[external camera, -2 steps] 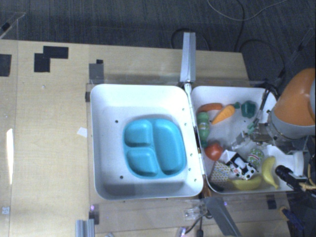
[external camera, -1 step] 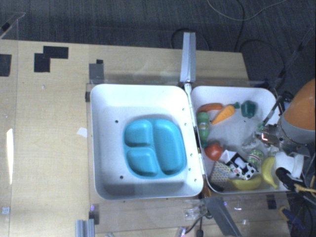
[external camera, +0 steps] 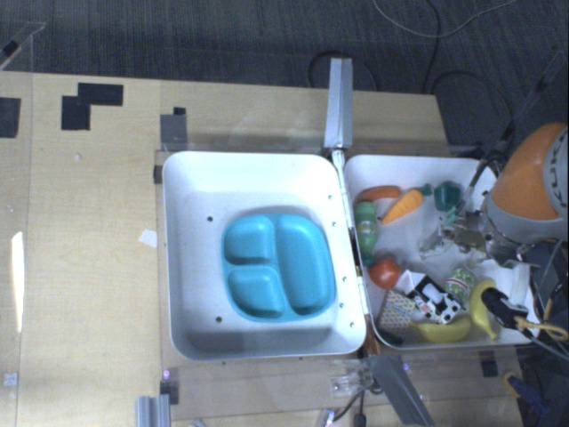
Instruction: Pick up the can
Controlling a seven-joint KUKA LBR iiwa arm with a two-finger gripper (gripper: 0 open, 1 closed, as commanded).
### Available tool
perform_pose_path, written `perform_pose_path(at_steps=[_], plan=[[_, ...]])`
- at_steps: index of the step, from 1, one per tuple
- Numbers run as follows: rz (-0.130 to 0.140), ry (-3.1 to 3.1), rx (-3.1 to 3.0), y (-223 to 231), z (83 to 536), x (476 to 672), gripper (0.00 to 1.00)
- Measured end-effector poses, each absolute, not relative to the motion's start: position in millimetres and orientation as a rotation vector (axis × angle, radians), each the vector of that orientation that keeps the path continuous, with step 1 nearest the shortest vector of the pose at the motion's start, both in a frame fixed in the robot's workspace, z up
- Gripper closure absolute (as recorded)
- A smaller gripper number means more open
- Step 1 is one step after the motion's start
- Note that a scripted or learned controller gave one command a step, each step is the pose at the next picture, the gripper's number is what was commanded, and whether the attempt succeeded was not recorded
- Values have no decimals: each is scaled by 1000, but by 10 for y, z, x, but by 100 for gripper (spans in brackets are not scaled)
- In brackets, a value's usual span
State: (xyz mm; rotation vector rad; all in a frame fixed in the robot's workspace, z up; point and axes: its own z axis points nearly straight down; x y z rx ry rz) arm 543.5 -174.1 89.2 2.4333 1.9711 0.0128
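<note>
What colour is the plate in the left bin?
Light blue plate, clearest in the camera view.

Arm (external camera: 533, 185) cut off at right edge — tool (external camera: 458, 234) fingers indistinct

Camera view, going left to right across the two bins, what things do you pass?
Blue three-compartment plastic tray → green bottle lying along the right bin's left wall → round red tomato → orange carrot → black-and-white cow toy → small can with green label.

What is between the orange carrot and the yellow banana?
In the camera view, a red tomato lies between the carrot and the banana.
</note>
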Motion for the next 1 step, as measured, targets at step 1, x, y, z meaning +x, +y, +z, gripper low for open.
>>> perform_pose_path(at_steps=[1], plan=[[14,1858,2524,-1943,888,5246,0]])
